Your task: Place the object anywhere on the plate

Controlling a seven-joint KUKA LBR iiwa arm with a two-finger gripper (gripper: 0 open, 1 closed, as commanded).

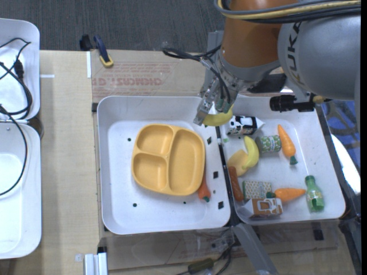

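A yellow three-compartment plate (169, 159) lies in the left bin (114, 171). My gripper (213, 112) hangs over the back end of the wall between the two bins, just past the plate's far right corner. It is shut on a small curved yellow toy (218, 120), which pokes out below the fingers. The toy is off the plate, above the bin divider.
An orange carrot (204, 191) lies in the left bin against the plate's near right edge. The right bin (332, 171) holds a banana (248, 153), a black-and-white cow (243, 125), a green can (268, 144), two carrots (287, 141), a green bottle (312, 193) and small cartons (266, 207).
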